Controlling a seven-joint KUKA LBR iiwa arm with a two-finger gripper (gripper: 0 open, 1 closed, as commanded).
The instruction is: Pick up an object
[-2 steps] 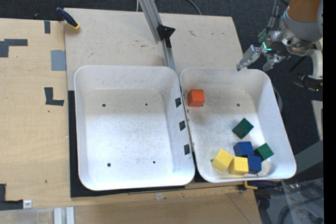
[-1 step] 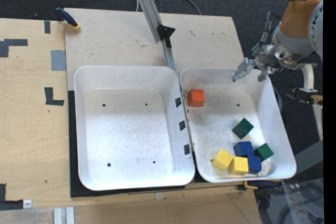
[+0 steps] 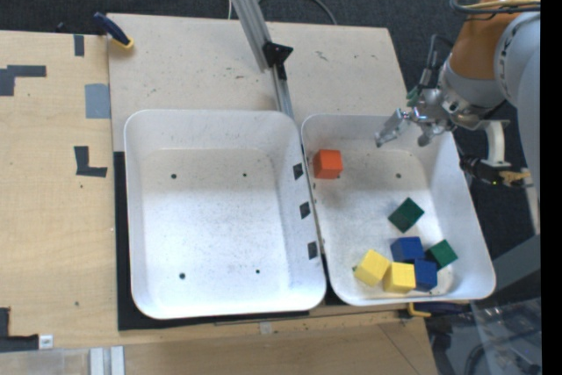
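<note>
Camera view – claw (image 3: 397,128) above right bin (image 3: 465,215), orange cube (image 3: 328,163) nearby

The arm (image 3: 500,39) runs off the right edge — the gripper's (image 3: 397,126) fingers too small to read.

A: Arm? 
B: Grey arm (image 3: 518,57) enters from right, orange band up top, wrist bent leftward.
A: Gripper? 
B: Gripper (image 3: 392,131) pointing left and down, nothing seen between its fingers.
</note>
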